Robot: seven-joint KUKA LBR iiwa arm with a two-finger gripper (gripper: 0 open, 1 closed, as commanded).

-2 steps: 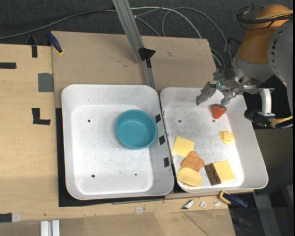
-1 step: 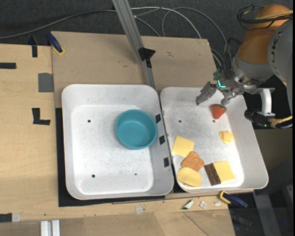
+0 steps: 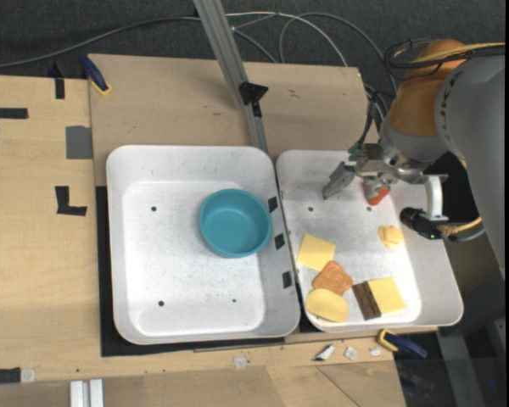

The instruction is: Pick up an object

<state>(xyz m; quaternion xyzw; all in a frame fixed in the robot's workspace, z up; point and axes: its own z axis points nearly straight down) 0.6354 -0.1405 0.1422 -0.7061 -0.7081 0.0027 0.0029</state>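
Hand over right bin; red object beneath, partly hidden.

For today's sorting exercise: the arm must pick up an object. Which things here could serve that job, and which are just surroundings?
Job:
gripper
yellow block
orange piece
yellow lump
small yellow piece
blue bowl

Surroundings:
right bin
left bin
metal pole
cables

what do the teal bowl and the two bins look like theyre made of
The teal bowl looks like moulded plastic: one even colour, a smooth rounded rim, a soft sheen. The left bin and right bin also look like plastic or coated trays, white with fine dark speckling, matte, with rounded corners. The camera view cannot settle it.
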